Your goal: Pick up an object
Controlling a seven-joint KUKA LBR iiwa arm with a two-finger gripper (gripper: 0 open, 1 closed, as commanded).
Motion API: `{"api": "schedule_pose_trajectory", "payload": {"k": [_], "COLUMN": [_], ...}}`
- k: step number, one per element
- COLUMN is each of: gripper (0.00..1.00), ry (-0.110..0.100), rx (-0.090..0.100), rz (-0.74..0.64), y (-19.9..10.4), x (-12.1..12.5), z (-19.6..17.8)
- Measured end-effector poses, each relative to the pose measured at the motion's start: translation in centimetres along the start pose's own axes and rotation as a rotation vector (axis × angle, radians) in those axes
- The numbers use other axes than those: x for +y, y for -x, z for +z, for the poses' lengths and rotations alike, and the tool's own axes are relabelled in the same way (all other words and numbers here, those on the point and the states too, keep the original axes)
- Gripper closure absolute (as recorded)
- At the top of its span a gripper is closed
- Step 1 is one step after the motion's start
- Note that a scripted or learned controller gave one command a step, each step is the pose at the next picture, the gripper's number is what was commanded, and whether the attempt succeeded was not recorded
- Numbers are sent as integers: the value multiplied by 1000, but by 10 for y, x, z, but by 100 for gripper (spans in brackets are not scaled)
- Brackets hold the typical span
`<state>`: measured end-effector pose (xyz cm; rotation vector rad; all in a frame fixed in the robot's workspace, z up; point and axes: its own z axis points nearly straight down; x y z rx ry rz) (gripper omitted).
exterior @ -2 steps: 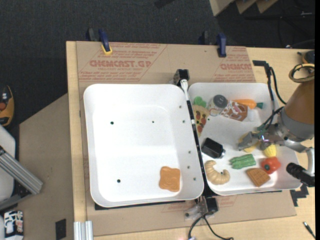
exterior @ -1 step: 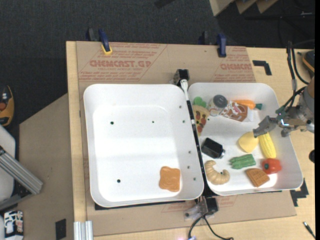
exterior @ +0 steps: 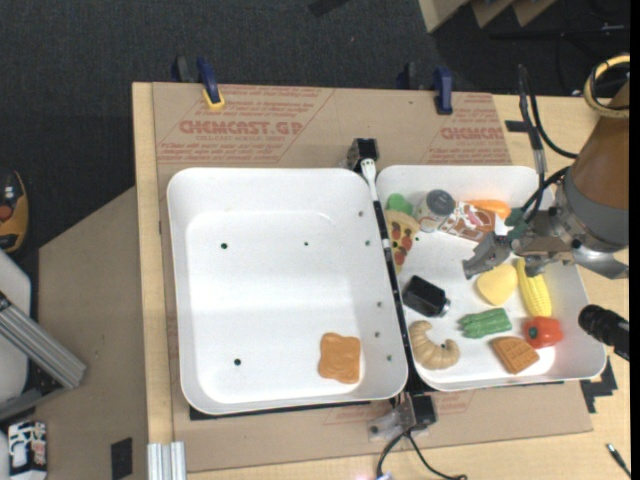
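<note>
A brown cardboard-covered bench [exterior: 300, 118] stood on dark carpet and bore two shallow white plastic bins. The left bin [exterior: 260, 208] held just one thing, an orange, waffle-like toy pastry [exterior: 340, 357] near its front right corner. The right bin [exterior: 455, 178] was crowded: a black block [exterior: 424, 294], a tan croissant [exterior: 433, 344], a green toy vegetable [exterior: 485, 322], a pale yellow lemon-like piece [exterior: 496, 286], a yellow corn cob [exterior: 534, 290], a red tomato [exterior: 544, 331] and a brown cracker [exterior: 514, 354].

The grey arm's gripper [exterior: 487, 257] hung over the right bin, just above the yellow piece, its fingers spread apart with nothing between them. By my reading, the pick was not yet made; closing on an object and lifting it remained.
</note>
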<state>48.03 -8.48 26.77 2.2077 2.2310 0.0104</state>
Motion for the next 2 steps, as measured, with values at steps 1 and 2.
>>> {"api": "schedule_pose_trajectory", "payload": {"k": [1,2], "gripper": [0,0], "ry": [14,-13], "rx": [-3,-1], "rz": [1,0], "y": [-49,-144], "x": [51,59], "z": [-136,-78]}}
